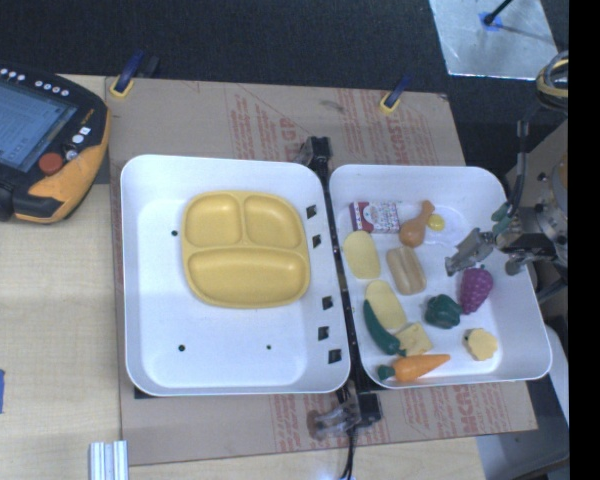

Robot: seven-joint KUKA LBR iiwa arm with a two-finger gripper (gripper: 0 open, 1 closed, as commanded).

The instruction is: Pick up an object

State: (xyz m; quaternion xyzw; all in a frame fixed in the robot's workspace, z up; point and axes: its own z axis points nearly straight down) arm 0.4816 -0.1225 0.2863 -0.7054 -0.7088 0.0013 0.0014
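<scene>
camera view puts us above two white bins: the left bin (140,268) carries a yellow divided plate (246,248), the right bin (525,313) a scatter of toy food. our gripper (488,249) hangs over the right bin's right side, its fingers (464,256) spread apart with nothing between them, just above and beside the purple grapes (475,288). near them lie a dark green pepper (442,311), a yellow lemon piece (481,344), a carrot (418,367) and a chicken drumstick (416,226). we judge this to be the approach step, nothing lifted yet. next we would need to drop around the grapes and close.
</scene>
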